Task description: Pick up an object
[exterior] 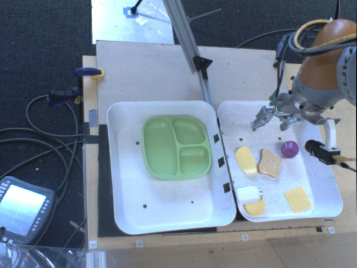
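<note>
The right bin (321, 166) holds several small items: a yellow oblong piece (245, 159), a tan toast-shaped piece (270, 163), a small purple object (289, 148), a flat yellow square (298, 200), a white block (249, 194) and an orange-yellow slice (255, 207). My gripper (271, 124) hangs over the far part of this bin. Its two fingers are spread open with nothing between them. It sits above and behind the toast piece and to the upper left of the purple object, apart from both.
A green divided plate (177, 147) lies in the left bin (128, 194). A grey pole (187, 32) slants down to the bins' shared far edge. A black fitting (321, 151) on the arm overhangs the right bin's right side. Cables and a pendant (22, 208) lie at far left.
</note>
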Available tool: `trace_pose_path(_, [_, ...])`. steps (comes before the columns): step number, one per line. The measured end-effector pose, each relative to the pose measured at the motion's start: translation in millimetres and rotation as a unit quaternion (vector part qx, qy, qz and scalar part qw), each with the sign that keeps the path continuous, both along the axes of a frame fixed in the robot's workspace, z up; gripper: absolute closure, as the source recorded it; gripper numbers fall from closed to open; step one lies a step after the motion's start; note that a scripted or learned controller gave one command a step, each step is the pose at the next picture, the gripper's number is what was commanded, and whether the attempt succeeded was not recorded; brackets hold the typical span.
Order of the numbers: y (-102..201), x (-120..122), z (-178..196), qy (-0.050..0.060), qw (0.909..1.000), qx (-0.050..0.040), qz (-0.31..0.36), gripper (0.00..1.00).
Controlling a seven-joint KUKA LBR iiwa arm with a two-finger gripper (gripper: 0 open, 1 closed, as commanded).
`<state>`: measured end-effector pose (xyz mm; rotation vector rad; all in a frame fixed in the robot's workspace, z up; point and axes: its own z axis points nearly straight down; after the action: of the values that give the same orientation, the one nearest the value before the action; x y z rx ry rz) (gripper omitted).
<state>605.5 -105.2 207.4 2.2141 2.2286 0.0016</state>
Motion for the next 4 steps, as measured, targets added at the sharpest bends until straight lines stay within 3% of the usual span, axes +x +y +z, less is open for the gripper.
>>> trace_pose_path(1, [0.0,0.1,0.1,0.000,1.0000,0.0002,-0.001,0.00])
trace_pose_path(3, [-3.9,3.9,-112.5,0.003,1.0000,-0.0001,-0.003,0.00])
trace_pose_path(4, [-4.1,6.3,-98.1,-0.001,1.0000,-0.0001,-0.003,1.00])
